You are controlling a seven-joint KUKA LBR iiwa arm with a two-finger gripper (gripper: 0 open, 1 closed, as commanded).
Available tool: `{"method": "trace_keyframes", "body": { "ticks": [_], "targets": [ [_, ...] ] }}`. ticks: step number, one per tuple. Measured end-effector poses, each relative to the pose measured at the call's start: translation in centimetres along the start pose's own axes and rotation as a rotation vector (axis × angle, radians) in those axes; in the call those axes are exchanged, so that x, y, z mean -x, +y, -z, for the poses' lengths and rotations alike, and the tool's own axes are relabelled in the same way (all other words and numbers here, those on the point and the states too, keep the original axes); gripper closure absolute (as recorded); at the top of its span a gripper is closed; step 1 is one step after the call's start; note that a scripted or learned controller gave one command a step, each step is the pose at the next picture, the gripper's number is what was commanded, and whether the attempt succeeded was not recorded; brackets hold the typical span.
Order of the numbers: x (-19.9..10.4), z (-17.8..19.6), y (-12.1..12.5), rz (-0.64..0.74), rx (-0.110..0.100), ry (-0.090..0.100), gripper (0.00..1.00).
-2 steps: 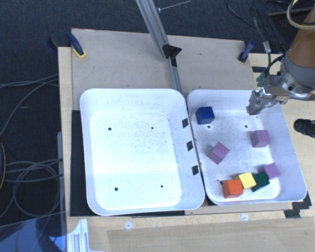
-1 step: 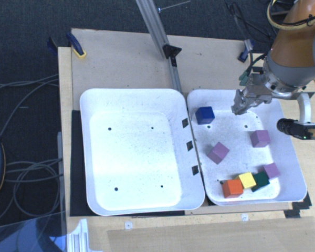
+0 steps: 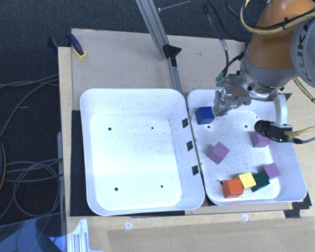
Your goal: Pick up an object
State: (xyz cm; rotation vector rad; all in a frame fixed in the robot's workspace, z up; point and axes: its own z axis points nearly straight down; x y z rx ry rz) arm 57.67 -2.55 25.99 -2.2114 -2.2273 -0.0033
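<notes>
The gripper [image 3: 221, 108] is seen low in the right bin [image 3: 289, 193]; its opening cannot be told. A blue cube [image 3: 204, 115] lies just left.

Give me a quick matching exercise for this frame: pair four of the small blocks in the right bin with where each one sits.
Things:
1. blue cube
2. orange cube
3. dark green cube
4. large purple cube

Places:
A. near the bin's middle
B. front row, left end
C. beside the end effector, near the bin's back-left corner
D. front row, right of the yellow cube

Pairs: 1-C, 2-B, 3-D, 4-A
</notes>
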Motion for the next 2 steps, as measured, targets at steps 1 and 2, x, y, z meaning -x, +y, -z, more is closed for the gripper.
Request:
{"method": "trace_keyframes", "body": {
  "ticks": [1, 2],
  "targets": [
    [-5.4, 0.3, -0.1, 0.0, 0.002, -0.001, 1.0],
    [-10.3, 0.0, -0.6, -0.001, -0.001, -0.001, 1.0]
  ]
}}
